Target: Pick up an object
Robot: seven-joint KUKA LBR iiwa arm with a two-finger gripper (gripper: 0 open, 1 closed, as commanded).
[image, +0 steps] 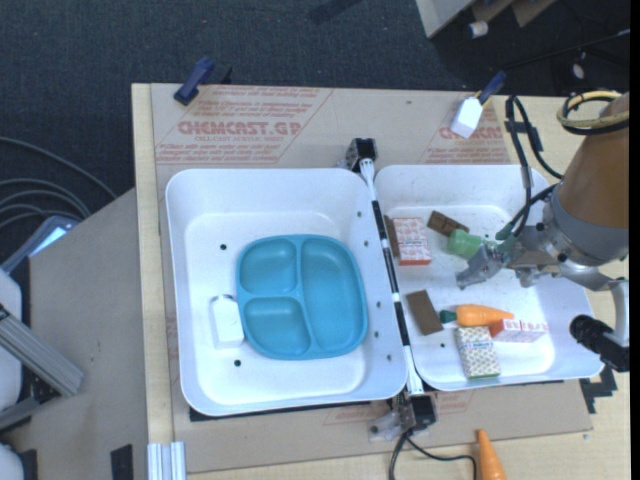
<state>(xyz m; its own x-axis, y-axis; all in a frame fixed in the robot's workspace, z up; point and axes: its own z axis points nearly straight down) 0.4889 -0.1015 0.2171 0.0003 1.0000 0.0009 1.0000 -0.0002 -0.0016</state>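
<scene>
I see the carrot (481, 316) lying flat in the right bin (440, 180), long axis across the bin, its green end toward the tray (300, 296). The gripper (480, 267) hangs just above the carrot; I can't tell its state. The tray and a white block (226, 320) sit in the left bin (190, 228). Small boxes (478, 351) lie around the carrot.

Board (250, 118), left print: "CHEMCAST GP" is read in red, with smaller lines that cannot be made out.
Board, right print: partly hidden, illegible.
Cartons' (411, 240) print: too small.
</scene>
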